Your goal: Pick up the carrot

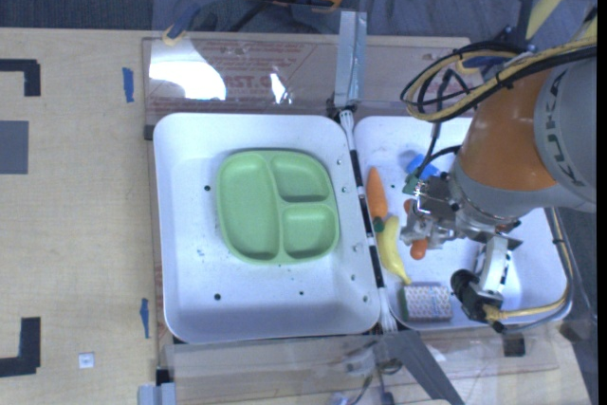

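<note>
Claw (pixel 417 237) near orange, tapered carrot (pixel 377 193), rt bin (pixel 555 256).

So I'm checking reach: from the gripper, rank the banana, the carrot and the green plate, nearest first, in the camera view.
From the gripper:
1. banana, just to its left in the right bin
2. carrot, up-left by the bin's wall
3. green plate, in the left bin

Carrot (pixel 377 192) in right bin (pixel 548 253); divided plate (pixel 279 206) in left bin (pixel 180 204).
</note>
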`<state>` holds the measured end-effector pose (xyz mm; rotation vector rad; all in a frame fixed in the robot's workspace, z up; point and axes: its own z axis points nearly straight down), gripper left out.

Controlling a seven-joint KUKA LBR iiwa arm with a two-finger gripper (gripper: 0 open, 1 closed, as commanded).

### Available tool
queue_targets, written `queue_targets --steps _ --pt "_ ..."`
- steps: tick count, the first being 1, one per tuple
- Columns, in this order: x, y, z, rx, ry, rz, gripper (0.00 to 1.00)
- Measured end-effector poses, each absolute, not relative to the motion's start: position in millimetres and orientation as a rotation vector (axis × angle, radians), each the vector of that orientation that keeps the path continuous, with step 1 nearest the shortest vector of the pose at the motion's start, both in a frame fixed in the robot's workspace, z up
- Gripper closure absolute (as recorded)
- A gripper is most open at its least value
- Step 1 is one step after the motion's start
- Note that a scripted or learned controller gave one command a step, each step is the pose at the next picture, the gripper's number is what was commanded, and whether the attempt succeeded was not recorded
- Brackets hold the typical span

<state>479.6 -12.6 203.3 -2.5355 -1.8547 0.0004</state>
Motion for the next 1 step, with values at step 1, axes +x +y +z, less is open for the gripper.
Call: queue_targets --steps 1 --pt "479.9 19.3 321.8 -2.497 -1.906 0.002 1.00"
